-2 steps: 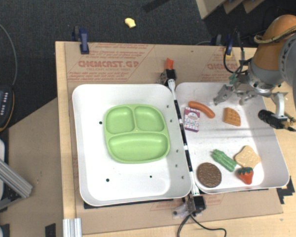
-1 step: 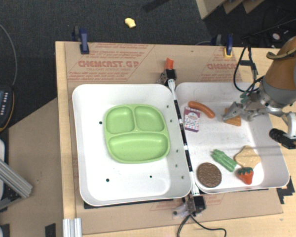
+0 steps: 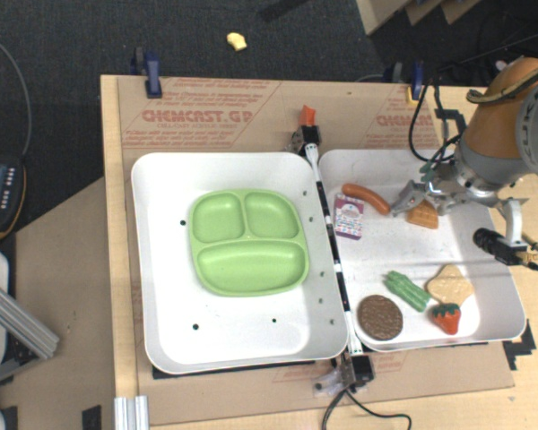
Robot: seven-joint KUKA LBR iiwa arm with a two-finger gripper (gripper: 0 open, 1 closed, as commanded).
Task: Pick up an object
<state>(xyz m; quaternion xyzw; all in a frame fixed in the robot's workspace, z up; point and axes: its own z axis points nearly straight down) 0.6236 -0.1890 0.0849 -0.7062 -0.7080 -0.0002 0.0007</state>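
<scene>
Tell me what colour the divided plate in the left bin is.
Light green: the three-compartment plastic plate shows plainly in the camera view, lying in the left white bin.

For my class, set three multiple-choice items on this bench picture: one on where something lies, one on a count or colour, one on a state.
1. Where does the green divided plate lie?
A. In the left bin
B. In the right bin
C. On the floor

2. How many compartments does the plate have?
A. Two
B. Three
C. Five

3. What state is the plate in?
A. Stacked with food
B. Upside down
C. Right way up with bare compartments

Answers:
1. A, since the plate sits mid-way in the left bin, while the toy foods such as the sausage and brown patty lie in the right bin.
2. B, two small sections above one long one.
3. C, its hollows face up and show plain green.
</scene>
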